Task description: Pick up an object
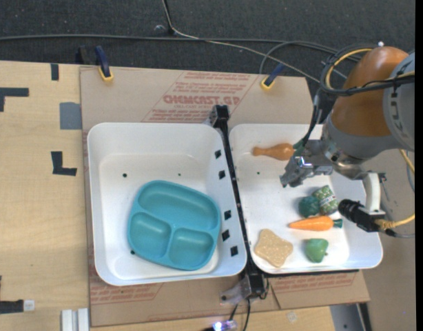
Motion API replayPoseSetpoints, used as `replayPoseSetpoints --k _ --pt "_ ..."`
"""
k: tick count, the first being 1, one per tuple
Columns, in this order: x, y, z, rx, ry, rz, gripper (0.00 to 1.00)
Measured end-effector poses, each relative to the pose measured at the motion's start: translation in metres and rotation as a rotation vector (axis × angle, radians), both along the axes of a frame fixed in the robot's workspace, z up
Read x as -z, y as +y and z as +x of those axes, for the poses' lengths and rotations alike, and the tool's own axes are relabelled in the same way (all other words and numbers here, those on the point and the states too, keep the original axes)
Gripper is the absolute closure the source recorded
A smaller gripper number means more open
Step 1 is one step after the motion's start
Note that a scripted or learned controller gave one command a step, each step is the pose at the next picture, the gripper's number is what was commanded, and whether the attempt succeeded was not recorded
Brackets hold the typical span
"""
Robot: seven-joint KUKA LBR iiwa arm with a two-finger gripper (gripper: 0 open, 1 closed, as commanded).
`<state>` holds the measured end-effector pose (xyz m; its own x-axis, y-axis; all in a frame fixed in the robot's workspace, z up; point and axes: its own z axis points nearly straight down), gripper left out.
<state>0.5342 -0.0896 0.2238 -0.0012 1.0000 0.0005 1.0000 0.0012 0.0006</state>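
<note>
Over the right-hand shallow white bin [356,257] the grey arm's two-finger gripper [295,173] hangs above bare floor, just below the orange-brown toy drumstick [273,151] and up-left of the crumpled green-and-white packet [317,201]; nothing shows between its dark fingers, and whether they are spread or closed cannot be told from this slanted view. The candidates for picking all lie in this bin: the drumstick near the far wall, the packet, the orange toy carrot with a green stalk [313,223] just beneath it, the small green rounded toy vegetable [316,249] near the front wall, and the tan slice of toy bread [273,247] at the front-left corner. The likeliest failure, in my judgement, is a straight descent from here closing on nothing, since the gripper sits between the drumstick and the packet rather than over either. Going for the packet could also nudge the carrot, which lies close against it, and the tapering drumstick could squirt out of a pinch. The left white bin [101,150] holds a turquoise plastic divided tray [173,223]. Red print on the brown cardboard sheet [198,98] under the bins appears to read "CHEMCAST GP", with smaller lines too fine to make out; the packet's markings are illegible.
</note>
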Motion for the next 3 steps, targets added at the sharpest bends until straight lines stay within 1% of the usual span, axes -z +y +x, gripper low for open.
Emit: replayPoseSetpoints --k 1,2,3 --pt "-0.009 0.051 0.009 -0.006 0.001 0.001 1.0" --pt "-0.004 0.094 0.022 -0.005 0.002 0.0 1.0" --pt "-0.012 0.15 0.032 -0.007 0.001 0.001 1.0"
